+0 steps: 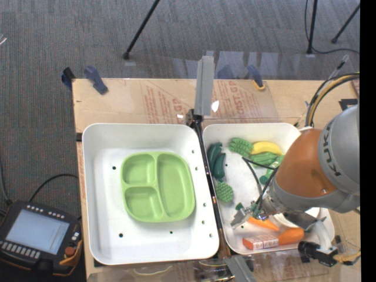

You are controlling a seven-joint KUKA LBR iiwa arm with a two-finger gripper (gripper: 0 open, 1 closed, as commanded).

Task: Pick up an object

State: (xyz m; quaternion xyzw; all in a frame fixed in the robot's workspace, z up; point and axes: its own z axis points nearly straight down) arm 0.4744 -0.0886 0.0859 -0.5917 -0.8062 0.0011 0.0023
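Observation:
My arm reaches into the right bin (pixel 247 134) from the right, its orange band over the bin's near right part. The gripper (pixel 245 214) hangs low over the bin floor near the front, just left of an orange carrot-like piece (pixel 262 224). A small green bit (pixel 239 206) sits at the fingertips. Close by lie an orange box (pixel 260 242), a textured green piece (pixel 224 191), a dark green vegetable (pixel 217 159), a light green piece (pixel 239 145) and a yellow banana (pixel 267 147). The arm hides the bin's right part.
The left bin (pixel 100 151) holds a green divided plate (pixel 157 186). A metal divider post (pixel 204 90) rises between the bins at the back. A teach pendant (pixel 36 234) lies off the bench at lower left. Tripod legs stand on the carpet behind.

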